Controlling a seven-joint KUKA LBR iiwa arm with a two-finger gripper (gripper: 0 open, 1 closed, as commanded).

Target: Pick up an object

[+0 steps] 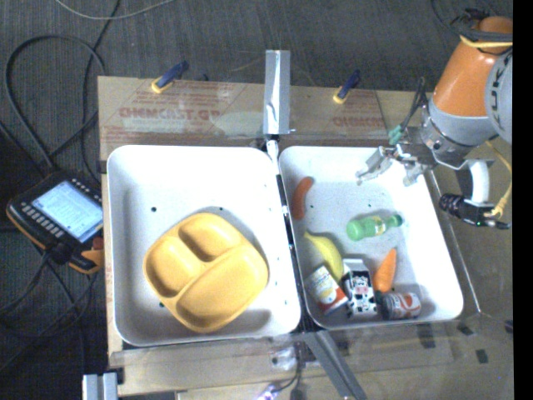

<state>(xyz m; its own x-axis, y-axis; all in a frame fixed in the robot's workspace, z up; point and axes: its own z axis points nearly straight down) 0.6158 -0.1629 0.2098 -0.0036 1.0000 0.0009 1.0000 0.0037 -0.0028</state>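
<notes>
Labels on the small cartons (358,292) and red can (405,304) cannot be read. The metal two-finger gripper (390,164) is seen spread and holding nothing, above the right white bin's (450,248) far corner. Below it lie a green plastic bottle (374,225), yellow banana (326,252) and orange carrot (385,271). A yellow divided plate (206,270) occupies the left white bin (133,173).

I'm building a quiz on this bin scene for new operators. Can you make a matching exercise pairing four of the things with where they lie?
Things:
1. yellow divided plate
2. green bottle
3. carrot
4. gripper

Places:
A. right bin, just below the green bottle
B. above the right bin's far right corner
C. left bin
D. middle of the right bin, lying on its side

Pairs: 1-C, 2-D, 3-A, 4-B
</notes>
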